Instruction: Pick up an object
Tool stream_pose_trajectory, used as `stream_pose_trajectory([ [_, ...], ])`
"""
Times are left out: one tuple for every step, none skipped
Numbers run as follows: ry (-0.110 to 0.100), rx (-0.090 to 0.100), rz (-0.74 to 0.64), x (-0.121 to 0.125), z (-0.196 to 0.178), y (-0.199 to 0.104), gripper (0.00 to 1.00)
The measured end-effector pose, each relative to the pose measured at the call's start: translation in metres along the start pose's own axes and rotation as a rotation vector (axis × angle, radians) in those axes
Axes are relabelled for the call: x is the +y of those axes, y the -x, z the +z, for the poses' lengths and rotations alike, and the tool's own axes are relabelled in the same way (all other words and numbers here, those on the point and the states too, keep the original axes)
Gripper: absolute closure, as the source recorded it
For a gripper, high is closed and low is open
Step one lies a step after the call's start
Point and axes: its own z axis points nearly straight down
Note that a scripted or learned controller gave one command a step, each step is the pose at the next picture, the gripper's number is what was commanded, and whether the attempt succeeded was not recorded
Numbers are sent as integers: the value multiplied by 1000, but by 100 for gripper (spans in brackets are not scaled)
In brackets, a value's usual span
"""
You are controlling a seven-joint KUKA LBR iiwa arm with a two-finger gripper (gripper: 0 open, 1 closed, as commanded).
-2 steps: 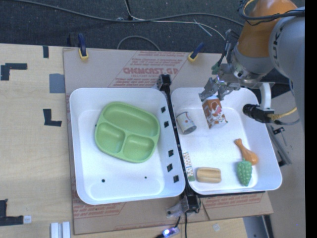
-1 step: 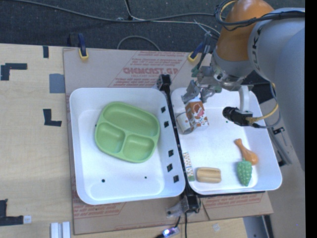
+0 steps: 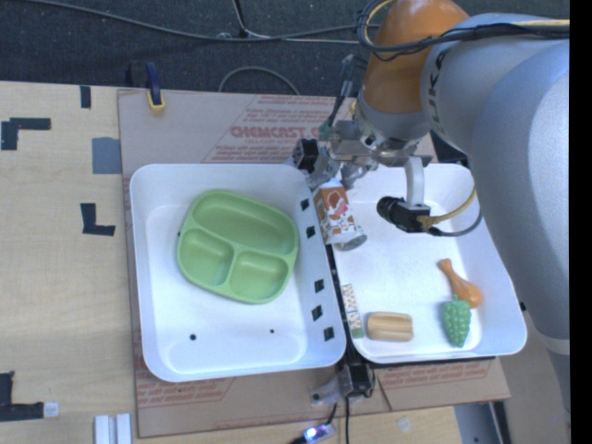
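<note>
Wooden bench (image 3: 55, 248) | cardboard sheet (image 3: 250, 128) | two bins (image 3: 148, 248) | claw (image 3: 335, 185) gripping can (image 3: 337, 216)

A green divided plate (image 3: 237, 245) is seated in the left bin (image 3: 153, 340). Both bins are carried on cardboard (image 3: 268, 128) over the worktop (image 3: 55, 276).

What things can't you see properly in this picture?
- Camera view: the gripper fingers are hidden by the wrist above and the can below, so a grip can't be confirmed.
- The can's label is too blurred to read.
- The right bin has its far right side covered by the grey arm.
- The small black marks in the left bin are too small to identify.
</note>
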Motion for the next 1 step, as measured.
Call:
stream_pose_trajectory([
  [0,0,0,4,6,-56,100],
])
